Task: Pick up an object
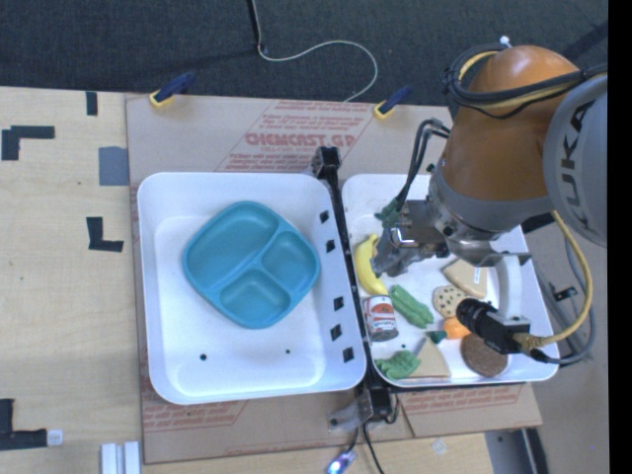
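Over the right bin, the gripper hangs low just beside the banana, among a can, green pieces and biscuits. Whether it is clenched I cannot tell. Judged step: reaching down; next it must close squarely on one object.

Two shallow white bins sit side by side: the left bin holds one blue divided plate. The right bin holds one banana, one small can, two green pieces, one spotted cracker, one orange piece and one brown round piece.
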You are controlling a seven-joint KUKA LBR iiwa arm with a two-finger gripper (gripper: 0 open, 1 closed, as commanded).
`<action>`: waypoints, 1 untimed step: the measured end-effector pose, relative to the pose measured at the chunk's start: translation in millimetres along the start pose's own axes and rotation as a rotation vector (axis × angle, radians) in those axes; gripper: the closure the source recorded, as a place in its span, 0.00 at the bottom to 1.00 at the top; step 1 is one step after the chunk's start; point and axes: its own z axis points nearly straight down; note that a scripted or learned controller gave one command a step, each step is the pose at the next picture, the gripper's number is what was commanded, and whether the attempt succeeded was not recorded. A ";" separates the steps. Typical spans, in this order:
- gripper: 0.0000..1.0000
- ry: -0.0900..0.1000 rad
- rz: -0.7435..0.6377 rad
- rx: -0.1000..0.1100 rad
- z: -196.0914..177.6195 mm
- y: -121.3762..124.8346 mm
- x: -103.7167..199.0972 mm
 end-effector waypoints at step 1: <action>1.00 0.000 0.004 -0.001 -0.1 0.1 -23.3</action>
